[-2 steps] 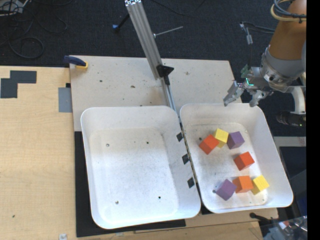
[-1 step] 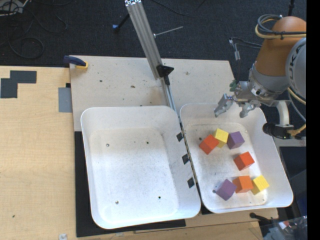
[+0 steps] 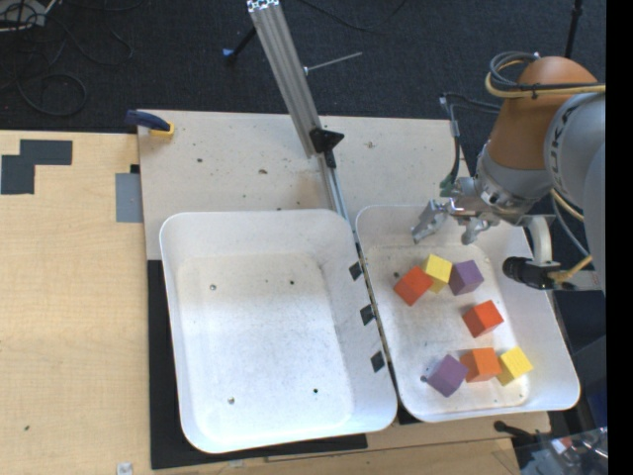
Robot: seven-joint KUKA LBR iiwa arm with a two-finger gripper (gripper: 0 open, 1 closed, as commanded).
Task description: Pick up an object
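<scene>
Nearest the camera, at the front of the right bin (image 3: 564,389), a purple cube (image 3: 447,374), an orange cube (image 3: 482,363) and a yellow cube (image 3: 514,363) sit in a tight row, touching or nearly so. Just behind them a red-orange cube (image 3: 483,317) stands alone. Farther back, a second red-orange cube (image 3: 413,285), a second yellow cube (image 3: 438,268) and a second purple cube (image 3: 466,276) form a close cluster.

The gripper (image 3: 453,224) hangs above the rear of the right bin, just behind that cluster. Its two fingers are spread apart and nothing is between them.

Procedure, as judged from this layout: the lone red-orange cube is the best target, since both fingers can pass its sides freely. Centre the gripper over it, align the fingers with two flat faces, then descend. Clustered cubes risk a finger landing on a neighbour.

The left bin (image 3: 188,240) lies beside the right bin, a row of black clips (image 3: 366,313) along their shared edge. Both rest on a speckled pale bench (image 3: 237,156). Behind, an aluminium rail (image 3: 287,67) slants up over dark carpet (image 3: 119,47)
</scene>
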